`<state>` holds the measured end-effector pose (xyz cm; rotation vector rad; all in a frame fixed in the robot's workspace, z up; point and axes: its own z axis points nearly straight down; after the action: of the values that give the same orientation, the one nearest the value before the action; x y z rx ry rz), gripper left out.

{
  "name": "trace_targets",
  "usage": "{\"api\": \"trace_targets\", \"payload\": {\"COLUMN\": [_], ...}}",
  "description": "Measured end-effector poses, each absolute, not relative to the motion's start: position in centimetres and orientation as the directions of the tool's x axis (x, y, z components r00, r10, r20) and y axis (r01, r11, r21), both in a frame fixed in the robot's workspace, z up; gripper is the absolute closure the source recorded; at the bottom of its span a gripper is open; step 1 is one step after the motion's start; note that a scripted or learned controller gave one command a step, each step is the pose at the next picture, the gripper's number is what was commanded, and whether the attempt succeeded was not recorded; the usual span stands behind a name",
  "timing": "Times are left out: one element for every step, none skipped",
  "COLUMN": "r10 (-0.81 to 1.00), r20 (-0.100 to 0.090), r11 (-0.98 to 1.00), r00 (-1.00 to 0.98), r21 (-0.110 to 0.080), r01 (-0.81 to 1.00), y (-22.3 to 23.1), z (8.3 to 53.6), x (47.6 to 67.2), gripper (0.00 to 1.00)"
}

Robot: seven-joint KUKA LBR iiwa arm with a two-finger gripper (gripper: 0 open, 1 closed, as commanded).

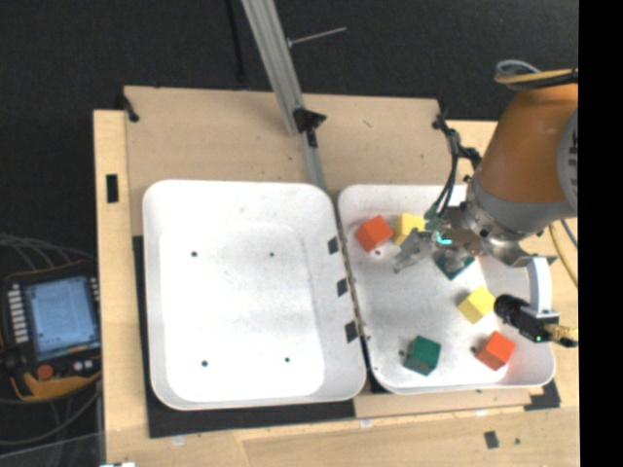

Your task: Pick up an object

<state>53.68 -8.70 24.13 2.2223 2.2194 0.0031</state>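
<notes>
The right bin (384, 373) holds several small blocks. An orange block (373, 233) lies at its upper left, with a yellow block (409, 227) just to its right. Lower down sit a green block (422, 354), another yellow block (475, 305) and an orange-red block (494, 349). A teal block (454, 264) peeks out from under the wrist. My gripper (421, 248) hangs low in the bin, just below the upper yellow block and right of the orange one. No block shows between its fingers.
The left bin (243, 290) stands beside the right one, with dark clips along the shared wall. A slanted metal post (277, 56) rises behind the bins. A teach pendant (54, 319) lies at the far left.
</notes>
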Motion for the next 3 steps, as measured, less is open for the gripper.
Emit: {"api": "trace_targets", "payload": {"r10": [1.000,1.000,1.000], "r20": [-0.001,-0.001,-0.002], "r11": [-0.001,-0.002,-0.002], "r00": [0.001,0.002,0.002], "r21": [-0.004,-0.006,0.003], "r01": [1.000,1.000,1.000], "y": [-8.5,-8.8,-9.0], "z": [19.8,14.0,9.7], "x": [53.2,52.2,52.3], "gripper": [0.00,0.00,0.00]}}
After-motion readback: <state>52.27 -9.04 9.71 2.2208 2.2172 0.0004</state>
